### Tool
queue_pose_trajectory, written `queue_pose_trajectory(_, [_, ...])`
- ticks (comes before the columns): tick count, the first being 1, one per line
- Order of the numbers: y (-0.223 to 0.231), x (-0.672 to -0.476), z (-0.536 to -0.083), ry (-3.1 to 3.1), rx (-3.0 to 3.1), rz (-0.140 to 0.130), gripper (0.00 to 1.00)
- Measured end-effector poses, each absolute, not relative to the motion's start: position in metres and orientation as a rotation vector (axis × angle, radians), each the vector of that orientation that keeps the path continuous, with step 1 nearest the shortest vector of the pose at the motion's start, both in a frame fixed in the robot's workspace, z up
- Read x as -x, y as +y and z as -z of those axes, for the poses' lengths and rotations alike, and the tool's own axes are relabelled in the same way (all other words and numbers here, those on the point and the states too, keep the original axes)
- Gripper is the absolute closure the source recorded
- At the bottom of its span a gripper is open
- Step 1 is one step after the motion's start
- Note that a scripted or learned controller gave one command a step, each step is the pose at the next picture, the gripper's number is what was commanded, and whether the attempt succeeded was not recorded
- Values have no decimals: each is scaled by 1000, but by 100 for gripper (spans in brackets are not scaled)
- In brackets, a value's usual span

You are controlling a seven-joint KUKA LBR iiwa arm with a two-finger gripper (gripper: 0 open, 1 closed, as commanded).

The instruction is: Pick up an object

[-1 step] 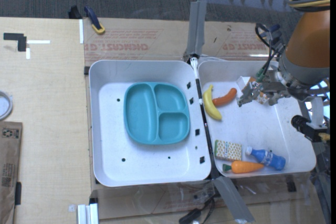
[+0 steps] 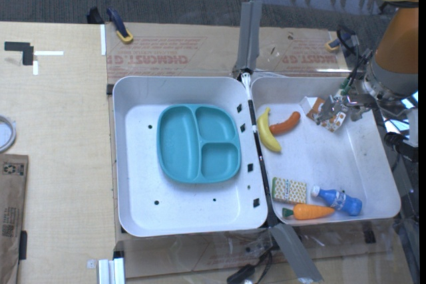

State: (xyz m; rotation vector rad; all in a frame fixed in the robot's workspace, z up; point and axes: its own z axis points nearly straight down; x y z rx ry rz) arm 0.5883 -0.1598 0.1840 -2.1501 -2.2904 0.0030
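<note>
My gripper is low over the far part of the right bin, hanging from the grey arm with the orange band. A small brown-and-white packet lies right at the gripper's tip, and part of it is hidden by the tool. Whether it is touched or held cannot be made out. An orange-red sausage and a yellow banana lie to the packet's left. At the bin's near edge are a small printed box, a carrot and a blue bottle.
The left bin holds a teal divided plate. A raised rim separates the two bins. Cables and the arm's body crowd the right bin's far right corner. Bare white floor shows in the middle of the right bin.
</note>
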Motion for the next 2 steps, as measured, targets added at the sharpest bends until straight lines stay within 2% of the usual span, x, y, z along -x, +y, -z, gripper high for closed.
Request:
queue_pose_trajectory(1, [-171, -621, -117, -2377, 2094, 17, 0])
queue_pose_trajectory(2, [-174, -623, -128, -2380, 2103, 16, 100])
